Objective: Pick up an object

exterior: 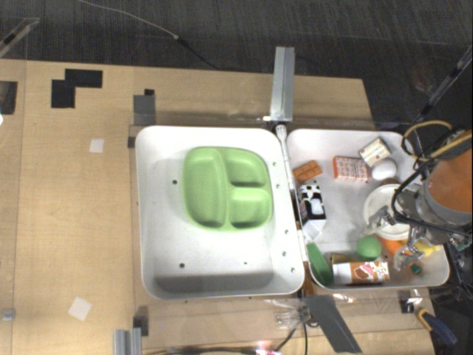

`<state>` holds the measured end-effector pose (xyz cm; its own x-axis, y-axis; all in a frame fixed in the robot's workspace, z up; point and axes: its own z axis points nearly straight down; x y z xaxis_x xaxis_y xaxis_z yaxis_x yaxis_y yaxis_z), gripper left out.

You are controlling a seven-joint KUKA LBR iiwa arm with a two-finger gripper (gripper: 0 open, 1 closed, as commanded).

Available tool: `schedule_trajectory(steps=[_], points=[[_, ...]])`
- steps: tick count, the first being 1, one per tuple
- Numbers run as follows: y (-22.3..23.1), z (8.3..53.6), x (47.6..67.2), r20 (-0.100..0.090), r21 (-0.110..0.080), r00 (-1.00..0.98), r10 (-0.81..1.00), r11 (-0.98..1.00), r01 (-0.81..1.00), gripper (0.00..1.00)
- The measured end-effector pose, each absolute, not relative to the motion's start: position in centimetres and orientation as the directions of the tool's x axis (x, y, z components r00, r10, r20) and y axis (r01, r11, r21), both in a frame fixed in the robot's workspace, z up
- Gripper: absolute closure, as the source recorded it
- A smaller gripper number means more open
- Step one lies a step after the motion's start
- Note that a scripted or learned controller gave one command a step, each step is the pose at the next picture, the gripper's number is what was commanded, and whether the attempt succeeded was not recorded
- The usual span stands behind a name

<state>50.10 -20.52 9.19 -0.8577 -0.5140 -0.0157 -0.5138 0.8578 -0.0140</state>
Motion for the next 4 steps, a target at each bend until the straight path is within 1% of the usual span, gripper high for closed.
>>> schedule_trajectory(steps=[1, 2, 3, 4], points=[[-20.6, 9.2, 50.3, -0.013, -0.022, -0.699, -0.715, 0.699, -0.715, 0.0], [-20.4, 9.3, 50.0, -0.005, -0.024, -0.298, -0.955, 0.298, -0.954, 0.0], [-19.6, 9.1, 55.4, 0.002, -0.012, -0.033, -0.999, 0.033, -0.999, 0.0], [-20.6, 9.3, 49.3, 0.005, -0.017, 0.044, -0.999, -0.044, -0.999, 0.0]])
